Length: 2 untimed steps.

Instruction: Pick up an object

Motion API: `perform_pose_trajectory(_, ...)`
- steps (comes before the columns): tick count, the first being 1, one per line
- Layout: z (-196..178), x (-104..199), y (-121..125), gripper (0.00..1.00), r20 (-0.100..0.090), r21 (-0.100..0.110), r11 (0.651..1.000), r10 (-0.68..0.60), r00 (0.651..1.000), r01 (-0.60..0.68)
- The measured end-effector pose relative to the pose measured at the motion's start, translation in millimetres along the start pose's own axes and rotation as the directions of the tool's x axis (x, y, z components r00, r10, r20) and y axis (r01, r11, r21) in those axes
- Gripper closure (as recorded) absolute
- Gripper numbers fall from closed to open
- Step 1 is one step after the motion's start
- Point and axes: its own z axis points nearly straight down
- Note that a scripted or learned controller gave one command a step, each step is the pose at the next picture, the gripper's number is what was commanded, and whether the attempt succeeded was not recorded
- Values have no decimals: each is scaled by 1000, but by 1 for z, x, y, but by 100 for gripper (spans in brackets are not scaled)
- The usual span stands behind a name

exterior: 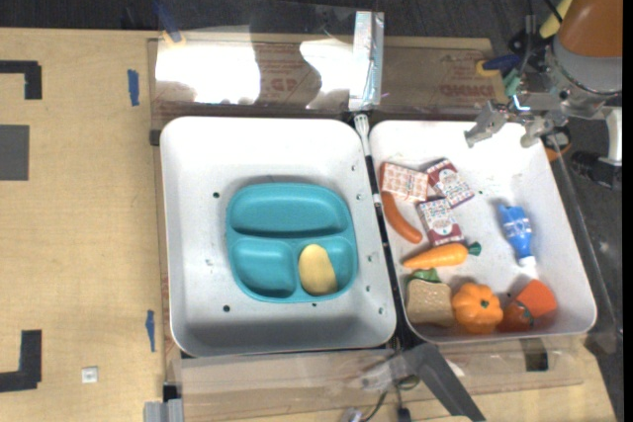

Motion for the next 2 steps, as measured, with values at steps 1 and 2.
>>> perform_pose_trajectory(1,111,-2,-21,0,0,7,999,41,999,-41)
perform_pose_trajectory(2,140,-24,-68,0,2,-7,995,97,995,-97)
